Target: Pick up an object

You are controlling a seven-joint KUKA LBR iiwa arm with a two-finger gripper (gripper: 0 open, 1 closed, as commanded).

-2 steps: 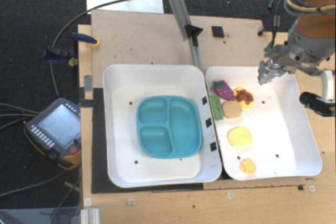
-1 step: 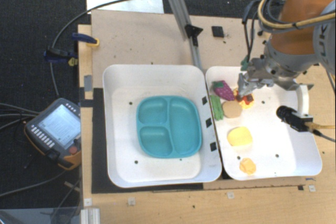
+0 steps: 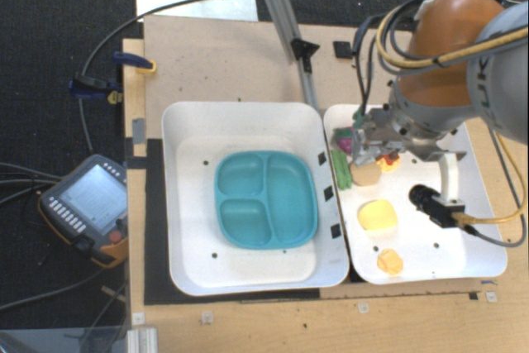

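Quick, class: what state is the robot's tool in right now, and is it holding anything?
Tool: low over the right bin, above a tan block; open or closed cannot be told, and no hold is visible.

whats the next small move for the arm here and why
Probably a short straight descent. The claw hangs in the right white bin, at its far left end, just above the tan rounded block and beside the green strip, so that block looks like the nearest thing to grasp.

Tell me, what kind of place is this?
Probably a robotics lab: a robot arm works over two white bins, a handheld control pendant lies on the floor, and clamps grip the bench.
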